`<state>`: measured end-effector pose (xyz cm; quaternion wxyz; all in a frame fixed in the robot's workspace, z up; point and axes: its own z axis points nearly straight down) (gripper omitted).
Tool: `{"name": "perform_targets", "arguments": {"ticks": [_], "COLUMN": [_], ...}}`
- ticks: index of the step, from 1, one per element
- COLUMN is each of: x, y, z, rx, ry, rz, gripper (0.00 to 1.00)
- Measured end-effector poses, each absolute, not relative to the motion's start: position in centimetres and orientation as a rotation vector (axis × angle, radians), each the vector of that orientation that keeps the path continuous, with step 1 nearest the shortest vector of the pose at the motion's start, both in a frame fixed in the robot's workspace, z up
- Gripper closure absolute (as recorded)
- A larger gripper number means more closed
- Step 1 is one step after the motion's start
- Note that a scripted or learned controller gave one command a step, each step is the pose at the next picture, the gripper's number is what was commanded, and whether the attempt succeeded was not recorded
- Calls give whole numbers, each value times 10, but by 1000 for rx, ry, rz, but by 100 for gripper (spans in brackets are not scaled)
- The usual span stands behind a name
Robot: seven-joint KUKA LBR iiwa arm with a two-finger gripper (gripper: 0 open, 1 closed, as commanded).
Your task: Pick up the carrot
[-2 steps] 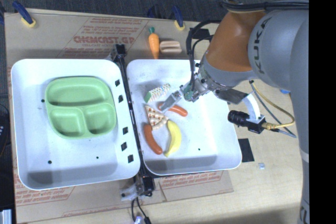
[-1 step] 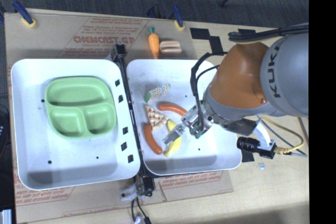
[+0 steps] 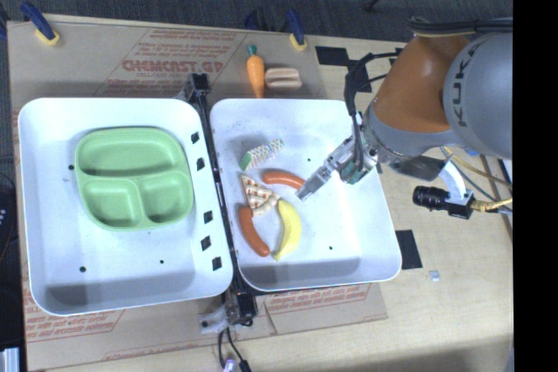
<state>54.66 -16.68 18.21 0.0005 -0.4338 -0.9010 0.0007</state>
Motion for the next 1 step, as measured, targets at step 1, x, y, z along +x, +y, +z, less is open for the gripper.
{"name": "perform_targets", "arguments": {"ticks": [1], "x": [576], "y": [-161], "z": [275], "rx": [-1180], "ry": [-2913], "rz": [1], "gripper": [0]}}
